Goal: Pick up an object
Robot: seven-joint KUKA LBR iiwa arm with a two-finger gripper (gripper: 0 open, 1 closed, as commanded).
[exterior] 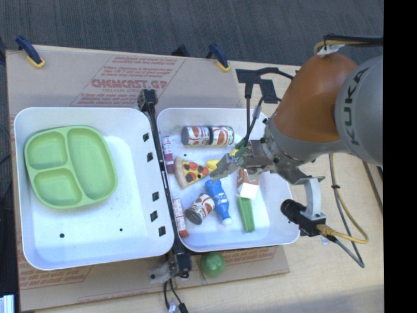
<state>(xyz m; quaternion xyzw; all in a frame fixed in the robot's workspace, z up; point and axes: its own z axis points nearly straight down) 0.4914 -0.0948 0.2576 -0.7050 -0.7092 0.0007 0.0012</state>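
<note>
The right bin (277,223) holds several small objects. A red and white can (207,135) lies on its side at the back. In the middle lie a pizza slice toy (189,171), a blue bottle (219,200) and a smaller can (200,208). A green tube with a white cap (247,208) lies to their right. My gripper (228,163) hangs low over the bin's middle, just right of the pizza slice and above the blue bottle. The arm's wrist hides part of the bin's right side.
The left bin (39,240) holds a green divided plate (68,166). Two maroon packets (168,154) (179,217) lie along the right bin's left wall. A green ball (212,263) sits outside the bins at the front. Cables run over the bench at the right.
</note>
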